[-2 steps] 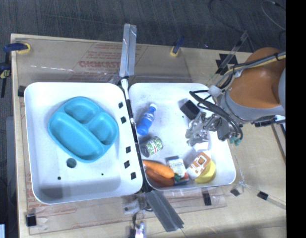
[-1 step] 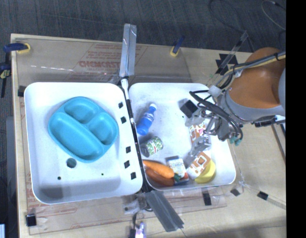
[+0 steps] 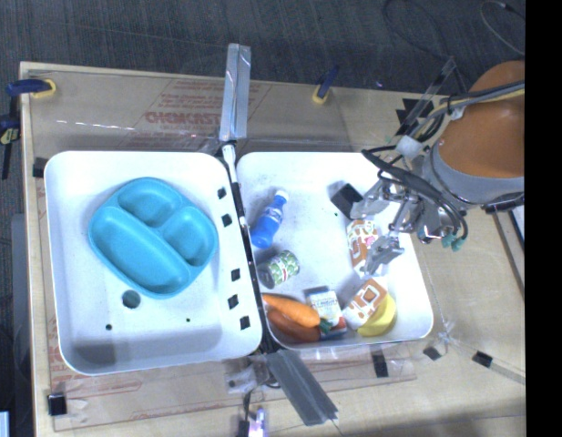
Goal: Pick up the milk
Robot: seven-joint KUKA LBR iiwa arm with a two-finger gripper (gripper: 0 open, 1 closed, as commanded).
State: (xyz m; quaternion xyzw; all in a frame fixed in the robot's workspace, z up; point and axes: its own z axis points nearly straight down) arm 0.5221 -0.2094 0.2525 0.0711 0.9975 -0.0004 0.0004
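Over the right bin [image 3: 417, 321], near its right wall, the gripper [image 3: 383, 235] hangs w/ its fingers spread apart; nothing sits betw. them that I can make out. Two small cartons w/ white and orange print lie close by. One milk carton [image 3: 361, 241] is just left of the fingertips, long axis running roughly top-to-bottom of the view, upper end toward the wrist. Its right side is partly covered by one finger, so touching or just apart: can't tell. A second carton [image 3: 364, 300] lies lower down, tilted, beside a banana [image 3: 383, 318] at the bin's lower right corner. Cables and gripper body hide the bin wall behind. Elsewhere in that bin: blue bottle [image 3: 268, 218], green can [image 3: 281, 268], carrot [image 3: 292, 313], a small box [image 3: 322, 302] whose print is too blurred to read. Left bin [image 3: 80, 353] holds a blue divided plate [image 3: 154, 235].
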